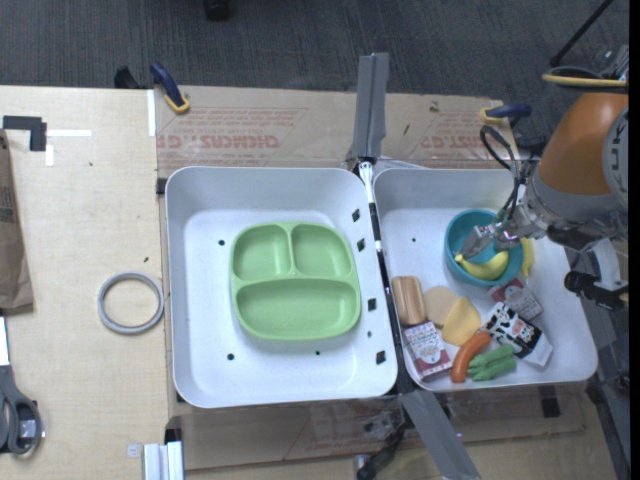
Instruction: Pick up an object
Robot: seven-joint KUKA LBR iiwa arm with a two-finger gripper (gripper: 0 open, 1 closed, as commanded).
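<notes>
The right bin [420, 218] holds a blue bowl [464, 238] with a yellow banana [484, 265] in it. My gripper [492, 236] hangs over the bowl, its fingers right above the banana. In front of the bowl lie a tan bread piece [408, 299], a yellow wedge [461, 320], a carrot [470, 355] with green leaves [492, 365], a red-and-white packet [425, 347] and a black-and-white carton [518, 330]. The left bin [190, 268] holds a green divided plate [295, 280].
A grey metal post [370, 103] stands behind the seam between the bins. A tape ring [131, 301] lies on the bench at left. Scissors [18, 418] sit at the lower left, and a blue clamp [170, 86] is at the back.
</notes>
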